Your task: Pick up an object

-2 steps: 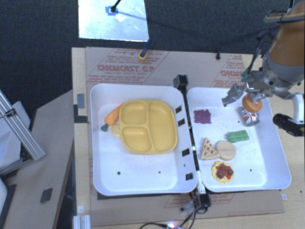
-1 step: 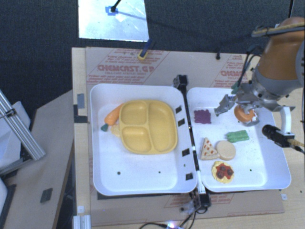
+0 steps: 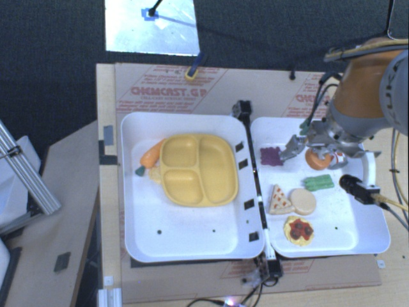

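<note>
At the near edge of the right bin lies a small round toy pizza, yellow at the rim with red topping and dark spots. Just beyond it sit a triangular pizza slice, pale with red dots and a tan crust, and beside that on the right a plain cream-coloured round biscuit, the two touching or nearly so. A little farther back and to the right is a flat green piece, oblong with a bumpy outline.

Farther still, a purple bunch of grapes lies near the bin's left wall, dark and knobbly. To its right is an orange round thing, partly covered by the gripper, which hangs low over this part of the bin. One metal finger points toward the grapes and stops just short of them; the orange thing sits under the wrist. Whether the fingers are spread or closed on anything cannot be told from here. The grey arm with its orange band rises to the right.

In the left bin a yellow divided plate with three compartments lies toward the back, and a toy carrot, orange with a green tip, rests against its left edge.
</note>
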Controlling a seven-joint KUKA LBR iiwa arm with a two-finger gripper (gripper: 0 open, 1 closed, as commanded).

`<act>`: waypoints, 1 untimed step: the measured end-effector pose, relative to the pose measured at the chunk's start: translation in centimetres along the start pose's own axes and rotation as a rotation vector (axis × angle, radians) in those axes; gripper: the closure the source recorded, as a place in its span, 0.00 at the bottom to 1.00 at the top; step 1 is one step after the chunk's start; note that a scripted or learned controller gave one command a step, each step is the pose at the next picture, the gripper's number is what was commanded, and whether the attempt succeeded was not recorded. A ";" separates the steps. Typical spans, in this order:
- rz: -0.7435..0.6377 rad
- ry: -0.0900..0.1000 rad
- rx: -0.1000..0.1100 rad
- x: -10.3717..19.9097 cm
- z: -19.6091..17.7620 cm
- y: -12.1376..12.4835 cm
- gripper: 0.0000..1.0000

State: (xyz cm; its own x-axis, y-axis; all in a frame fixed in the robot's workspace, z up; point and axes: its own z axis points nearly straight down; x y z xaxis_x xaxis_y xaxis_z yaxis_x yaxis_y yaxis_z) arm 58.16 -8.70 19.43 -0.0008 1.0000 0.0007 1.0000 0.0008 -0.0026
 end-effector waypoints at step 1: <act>0.000 0.000 0.000 -0.1 5.8 0.9 0.00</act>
State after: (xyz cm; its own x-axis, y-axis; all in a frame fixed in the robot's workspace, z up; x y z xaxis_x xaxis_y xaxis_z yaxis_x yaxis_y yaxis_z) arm 59.00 -8.78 13.63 -0.0009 1.0000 0.0008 1.0000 0.0009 -0.0030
